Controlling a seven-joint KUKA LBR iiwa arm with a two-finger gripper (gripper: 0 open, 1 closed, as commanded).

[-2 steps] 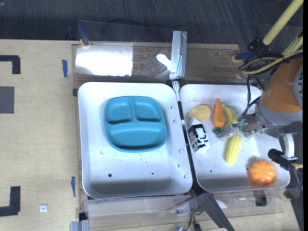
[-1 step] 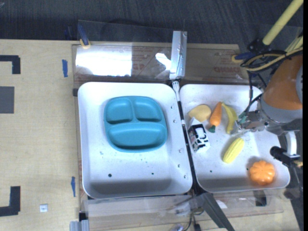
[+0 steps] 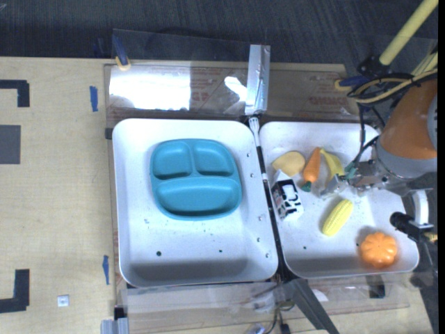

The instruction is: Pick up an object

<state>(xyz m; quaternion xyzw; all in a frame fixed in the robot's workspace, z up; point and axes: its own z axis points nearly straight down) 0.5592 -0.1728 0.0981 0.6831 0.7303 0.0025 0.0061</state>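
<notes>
- Look first at the gripper (image 3: pixel 345 179): it sits low in the right bin (image 3: pixel 306 245), but the wrist hardware is a cluster of dark and metallic parts seen from above, and you cannot tell how the jaws stand.
- You cannot tell either whether anything is pinched there. The carrot (image 3: pixel 312 165) and the banana (image 3: pixel 332 163) lie just beside the tool on its left, and the banana's right end runs under it.
- The arm (image 3: pixel 411 134) is cut off by the frame's right side; you see its orange band and grey body above the right bin's far corner, and it hides part of that bin's rim.
- Count six things in the right bin: one pale yellow potato-like piece (image 3: pixel 289 162), one carrot, one banana, one corn cob (image 3: pixel 337 216), one orange pumpkin (image 3: pixel 379 249) and one small black-and-white item (image 3: pixel 287 199) whose markings are too blurred to read.
- The corn cob lies near the tool on the near side, apart from it; the pumpkin sits near the bin's front right corner.
- In the left bin (image 3: pixel 132 207) you have one thing: a blue divided plate (image 3: pixel 197 178) with three compartments, lying flat.
- Two white bins in all, touching along their shared edge.
</notes>
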